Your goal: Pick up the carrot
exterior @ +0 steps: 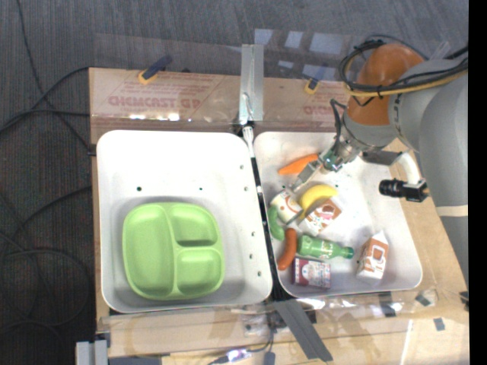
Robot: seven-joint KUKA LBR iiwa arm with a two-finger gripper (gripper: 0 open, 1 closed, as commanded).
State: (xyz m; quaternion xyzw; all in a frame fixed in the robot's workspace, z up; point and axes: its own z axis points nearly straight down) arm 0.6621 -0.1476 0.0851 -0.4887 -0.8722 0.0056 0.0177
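Floor: dark grey carpet (91, 21) around the bench, with black cables (34, 74) trailing across its left side.
Bench: a wooden top (190, 97) under clear sheeting at the far edge, carrying both bins side by side.
Left bin (114, 158): white and shallow, holding a green divided plate (173, 249) toward its near left.
Right bin (396, 219): white, crowded with small goods in its left and near parts.
Arm (426, 105): grey with an orange band, entering from the right and cut off by the picture's edge.
Gripper (323, 166): low over the far part of the right bin, just right of the carrot; whether its fingers are apart or closed cannot be told.
Carrot (297, 164): orange, lying in the far left of the right bin, its right end at the gripper tip.
Banana (316, 197): yellow, just nearer than the carrot.
Green bottle (326, 248): lying on its side, near middle.
Small cartons (373, 257): near right; labels too small to read.
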